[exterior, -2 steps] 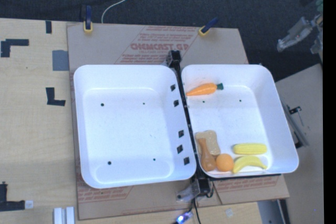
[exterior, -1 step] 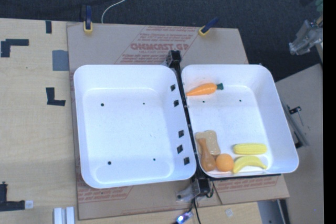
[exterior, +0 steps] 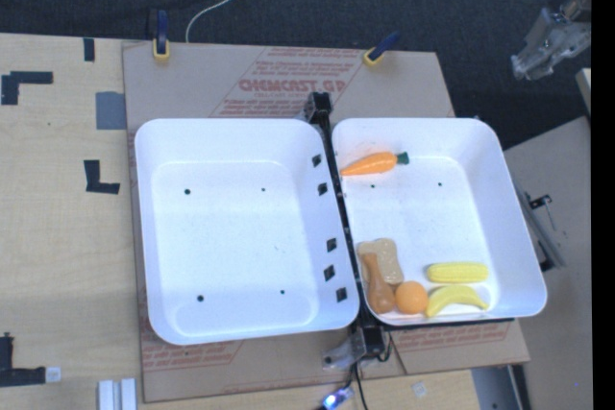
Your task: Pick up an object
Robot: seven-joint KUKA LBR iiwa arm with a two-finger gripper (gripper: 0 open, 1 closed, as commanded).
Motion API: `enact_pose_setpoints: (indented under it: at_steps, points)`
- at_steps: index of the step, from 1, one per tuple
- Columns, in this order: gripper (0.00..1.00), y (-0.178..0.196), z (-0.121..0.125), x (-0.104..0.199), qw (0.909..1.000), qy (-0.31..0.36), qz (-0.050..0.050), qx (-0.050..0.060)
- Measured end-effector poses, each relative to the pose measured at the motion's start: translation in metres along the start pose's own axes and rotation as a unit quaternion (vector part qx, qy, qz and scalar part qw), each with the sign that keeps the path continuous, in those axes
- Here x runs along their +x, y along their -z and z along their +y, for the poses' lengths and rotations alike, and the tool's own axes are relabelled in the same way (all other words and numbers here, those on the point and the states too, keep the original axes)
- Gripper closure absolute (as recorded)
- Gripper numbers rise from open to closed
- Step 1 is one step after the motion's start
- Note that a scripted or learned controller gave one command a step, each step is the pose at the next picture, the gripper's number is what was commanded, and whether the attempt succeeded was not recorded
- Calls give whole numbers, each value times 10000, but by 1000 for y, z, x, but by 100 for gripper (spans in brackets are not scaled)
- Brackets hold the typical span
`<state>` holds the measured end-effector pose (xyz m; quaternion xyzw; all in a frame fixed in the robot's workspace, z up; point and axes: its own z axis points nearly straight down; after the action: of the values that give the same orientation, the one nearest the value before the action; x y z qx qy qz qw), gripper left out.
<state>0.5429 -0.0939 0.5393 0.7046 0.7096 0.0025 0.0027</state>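
Progress: by my reading nothing is picked up yet; every object lies in the right-hand shallow white plastic bin, and the whole grasp is still to do.
Gripper: the grey metal two-finger gripper hangs well above and outside that bin's far right corner, over the dark floor; how it is set cannot be told at this blur, and nothing is seen in it.
Carrot: the orange toy carrot with a green tip lies near the bin's far wall, close to the divider, with bare floor on its other sides.
Corner cluster: a tan bread-like block, a small orange ball, a pale yellow corn-like piece and a yellow toy banana crowd the bin's near wall.
Edges: the banana and ball sit just beside the near rim, leaving little room for fingers there.
Open room: the bin's middle is bare, so a descent onto the carrot looks the least hindered.
Neighbour: the left-hand white bin touches the right bin along the clipped divider.
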Motion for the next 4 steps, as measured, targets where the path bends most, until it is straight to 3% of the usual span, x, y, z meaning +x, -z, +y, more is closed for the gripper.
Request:
enact_pose_setpoints:
  at_steps: [1,2,3,4]
  points:
    - [100,-5,24,103,10000,23,10,34]
    - [100,-7,75,239,10000,38,18,42]
    - [100,-7,112,301,10000,-4,4,39]
    - [100,4,111,298,10000,-13,-6,42]
